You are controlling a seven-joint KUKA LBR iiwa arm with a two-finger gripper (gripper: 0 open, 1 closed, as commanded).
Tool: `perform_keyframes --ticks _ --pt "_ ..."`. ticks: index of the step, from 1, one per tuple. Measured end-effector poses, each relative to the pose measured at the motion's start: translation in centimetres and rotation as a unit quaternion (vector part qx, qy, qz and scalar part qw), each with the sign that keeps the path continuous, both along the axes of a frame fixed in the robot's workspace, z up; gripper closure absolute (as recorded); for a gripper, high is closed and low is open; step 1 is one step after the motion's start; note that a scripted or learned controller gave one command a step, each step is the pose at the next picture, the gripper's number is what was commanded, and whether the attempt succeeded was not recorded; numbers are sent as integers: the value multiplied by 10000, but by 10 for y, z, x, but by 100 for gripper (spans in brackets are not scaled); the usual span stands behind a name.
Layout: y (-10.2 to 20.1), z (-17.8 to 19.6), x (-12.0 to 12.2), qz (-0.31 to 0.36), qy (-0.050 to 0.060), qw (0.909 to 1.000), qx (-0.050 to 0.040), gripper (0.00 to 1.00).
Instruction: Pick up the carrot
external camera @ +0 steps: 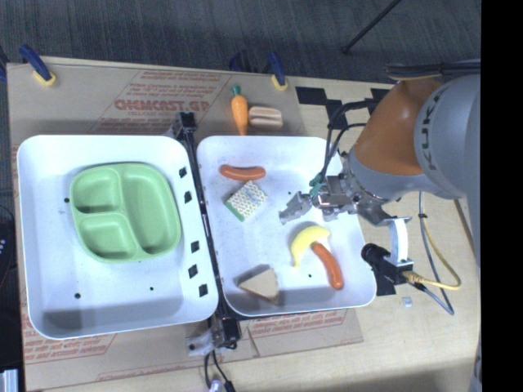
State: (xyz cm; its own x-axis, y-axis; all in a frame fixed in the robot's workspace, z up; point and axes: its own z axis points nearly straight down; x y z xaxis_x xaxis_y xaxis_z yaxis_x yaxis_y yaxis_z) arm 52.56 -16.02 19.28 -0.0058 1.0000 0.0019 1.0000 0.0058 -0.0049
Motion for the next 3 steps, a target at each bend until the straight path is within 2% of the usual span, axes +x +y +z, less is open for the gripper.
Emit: perform_keyframes --ticks 1,2,3 --pt "21 -96 -50 -3 7 10000 4 0" --pt "77 30 12 -863 -15 9963 -3 0" --pt "10 93 37 -925 -13 9957 -11 0"
